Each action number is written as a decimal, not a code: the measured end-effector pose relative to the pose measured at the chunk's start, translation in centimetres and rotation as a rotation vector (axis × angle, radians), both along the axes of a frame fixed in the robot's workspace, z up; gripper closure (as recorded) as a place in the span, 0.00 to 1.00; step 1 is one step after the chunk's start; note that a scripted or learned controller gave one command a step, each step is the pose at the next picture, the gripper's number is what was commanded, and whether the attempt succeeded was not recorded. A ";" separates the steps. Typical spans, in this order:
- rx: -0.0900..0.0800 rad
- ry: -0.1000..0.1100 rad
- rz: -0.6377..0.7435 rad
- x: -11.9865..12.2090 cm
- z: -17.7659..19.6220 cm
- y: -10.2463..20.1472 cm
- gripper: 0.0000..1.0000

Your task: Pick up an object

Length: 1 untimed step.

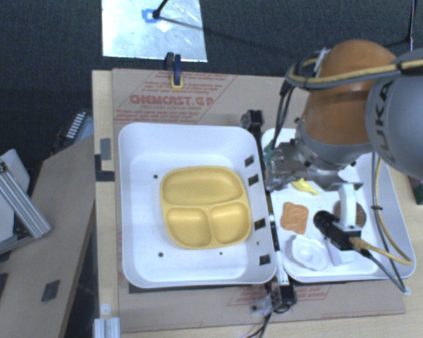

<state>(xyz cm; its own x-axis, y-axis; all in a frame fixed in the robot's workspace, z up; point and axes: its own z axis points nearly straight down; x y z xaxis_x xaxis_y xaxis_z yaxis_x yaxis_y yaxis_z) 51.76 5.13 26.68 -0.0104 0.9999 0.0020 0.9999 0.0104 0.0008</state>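
Two white bins stand side by side on the desk (70, 189). The left bin (137, 160) carries a yellow tray (201, 206) with three compartments, lying about in its middle. The right bin (402, 241) has several small things in its near half: an orange flat piece (295, 217), a small yellow piece (304, 185) just behind it, a white lumpy thing (307, 252) near the front wall, and a brown round thing (358, 215) further to the right, partly hidden by the arm's parts.

The arm (352, 104) comes in from the right and hangs over the far half of the right bin, close to the wall between the two bins. The pincer (285, 164) is below the wrist, dark and mostly covered by the arm body, so I cannot tell how it stands. It is just behind and a little left of the small yellow piece, and the orange flat piece lies near it toward the front. Nothing is seen inside the pincer.
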 end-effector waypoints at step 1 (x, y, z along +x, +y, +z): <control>0.000 0.000 -0.001 -0.5 -0.7 4.4 1.00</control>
